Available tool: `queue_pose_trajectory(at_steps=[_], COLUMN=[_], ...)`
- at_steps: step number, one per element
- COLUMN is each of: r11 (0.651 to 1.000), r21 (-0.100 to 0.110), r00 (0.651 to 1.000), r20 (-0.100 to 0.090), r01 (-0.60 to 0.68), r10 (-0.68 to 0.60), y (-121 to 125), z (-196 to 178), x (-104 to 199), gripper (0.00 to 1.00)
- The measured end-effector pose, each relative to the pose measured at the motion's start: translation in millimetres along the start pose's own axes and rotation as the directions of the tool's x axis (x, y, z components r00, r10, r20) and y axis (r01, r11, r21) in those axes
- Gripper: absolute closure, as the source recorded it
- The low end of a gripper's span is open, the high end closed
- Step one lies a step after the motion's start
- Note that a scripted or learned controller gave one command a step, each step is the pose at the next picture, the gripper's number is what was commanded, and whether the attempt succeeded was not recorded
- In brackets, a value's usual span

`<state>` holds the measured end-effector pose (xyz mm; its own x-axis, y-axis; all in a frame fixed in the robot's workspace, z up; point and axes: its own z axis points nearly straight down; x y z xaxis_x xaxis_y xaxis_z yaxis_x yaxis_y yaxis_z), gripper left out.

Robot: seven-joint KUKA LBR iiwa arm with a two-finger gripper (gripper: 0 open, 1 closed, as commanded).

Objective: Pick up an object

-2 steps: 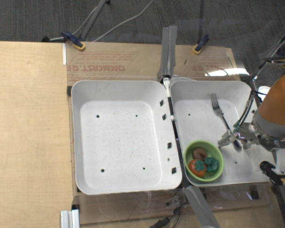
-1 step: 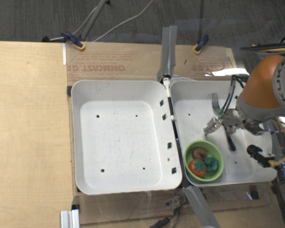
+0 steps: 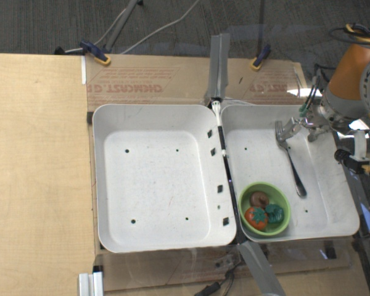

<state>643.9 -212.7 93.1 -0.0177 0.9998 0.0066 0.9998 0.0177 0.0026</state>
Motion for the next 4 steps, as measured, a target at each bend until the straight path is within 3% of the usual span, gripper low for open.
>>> queue_pose_trajectory(at_steps=[1, 2, 3, 4], r11=[1.000, 1.000, 0.999, 1.000], r21=[0.004, 0.002, 0.004, 0.002], r00=[1.000, 1.000, 0.999, 1.000], r20=[0.007, 0.008, 0.007, 0.009], r01=[0.006, 0.027, 0.043, -0.010], r10=[-0.006, -0.027, -0.043, 0.010], y=[-63, -32, -74, 15], z=[2, -65, 2, -30], x=[83, 62, 98, 74], gripper=[0.00, 0.00, 0.00, 0.00])
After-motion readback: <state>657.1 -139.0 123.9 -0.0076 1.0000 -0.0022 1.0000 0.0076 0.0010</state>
